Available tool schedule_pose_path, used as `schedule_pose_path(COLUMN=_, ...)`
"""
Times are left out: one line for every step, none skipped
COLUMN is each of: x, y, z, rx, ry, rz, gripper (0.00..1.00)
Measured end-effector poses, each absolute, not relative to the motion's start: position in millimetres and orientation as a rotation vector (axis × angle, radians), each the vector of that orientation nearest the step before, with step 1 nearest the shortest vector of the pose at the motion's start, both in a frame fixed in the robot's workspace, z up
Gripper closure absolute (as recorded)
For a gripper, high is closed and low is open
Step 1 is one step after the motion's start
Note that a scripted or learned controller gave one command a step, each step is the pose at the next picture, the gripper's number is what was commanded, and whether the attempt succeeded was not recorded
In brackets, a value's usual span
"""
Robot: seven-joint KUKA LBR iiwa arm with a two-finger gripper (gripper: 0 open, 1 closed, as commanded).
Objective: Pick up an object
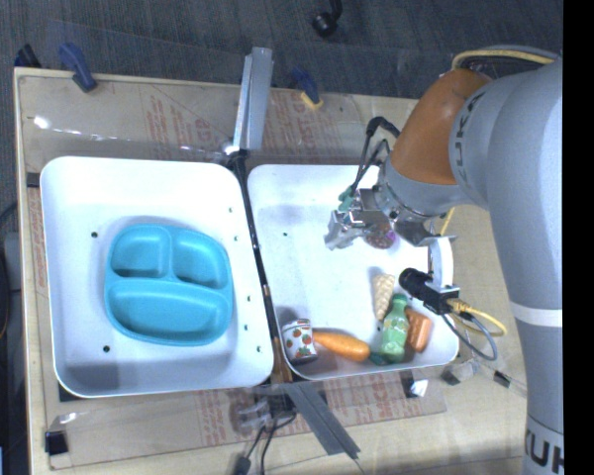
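From above, a pale wooden bench (129,107) on dark carpet bears two white bins. The left bin (69,196) holds a blue sectioned plate (168,283). Over the right bin (297,265) hangs the gripper (351,221), its grasp impossible to judge. Near that bin's front wall lie a carrot (342,344), a green bottle (393,331) and a small patterned cup (297,338).
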State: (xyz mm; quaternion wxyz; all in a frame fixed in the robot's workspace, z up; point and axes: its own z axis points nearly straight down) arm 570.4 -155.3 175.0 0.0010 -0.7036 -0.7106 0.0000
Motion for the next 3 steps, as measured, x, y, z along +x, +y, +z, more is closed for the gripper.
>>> schedule_pose_path(x=570.2, y=-156, z=175, rx=-2.209, ry=-2.231, rz=0.001, gripper=0.00)
schedule_pose_path(x=488.3, y=-180, z=92, rx=-2.212, ry=-2.228, rz=0.001, gripper=0.00)
schedule_pose_path(x=571.3, y=-210, z=92, rx=-2.213, ry=-2.228, rz=0.001, gripper=0.00)
